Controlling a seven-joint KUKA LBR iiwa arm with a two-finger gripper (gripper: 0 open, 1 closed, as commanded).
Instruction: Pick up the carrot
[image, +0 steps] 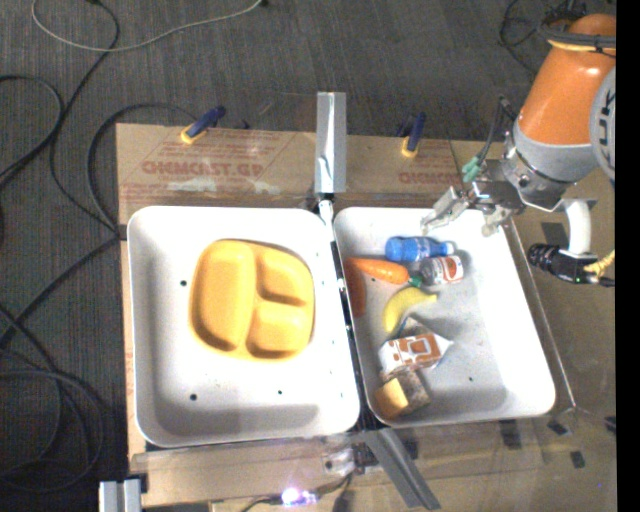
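Observation:
The carrot (378, 270) is orange and lies on its side in the right bin (500, 330), near the bin's left wall, touching a blue bottle (414, 247). My gripper (462, 215) hangs over the bin's far edge, up and to the right of the carrot. Its fingers are spread open with nothing between them.
Crowded around the carrot are a small can (446, 268), a banana (404, 306), a white and orange carton (415, 352) and a brown block (401, 393). The left bin (160, 380) holds a yellow compartment tray (255, 298). A metal divider (330, 140) stands between the bins.

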